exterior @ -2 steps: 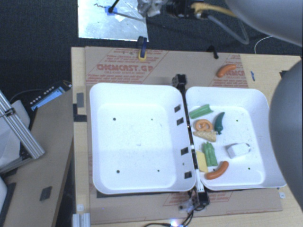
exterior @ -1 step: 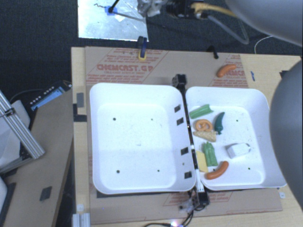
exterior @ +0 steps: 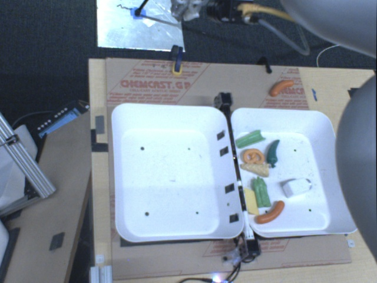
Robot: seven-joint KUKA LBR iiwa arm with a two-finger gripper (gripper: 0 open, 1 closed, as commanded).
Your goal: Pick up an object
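Toy foods cluster in the right bin (exterior: 318,122): a green pepper (exterior: 250,138), a pretzel (exterior: 253,156), a dark chili (exterior: 273,151), a white block (exterior: 296,187) and a sausage (exterior: 269,213) lying diagonally at the near edge. The gripper (exterior: 187,7) hangs far off beyond the desk (exterior: 194,75), up and left of them; its grip state cannot be told.

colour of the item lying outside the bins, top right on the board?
Orange sausage, seen in the camera view.

Orange sausage (exterior: 281,88) on cardboard behind right bin (exterior: 321,122); clamp (exterior: 177,60) nearby.
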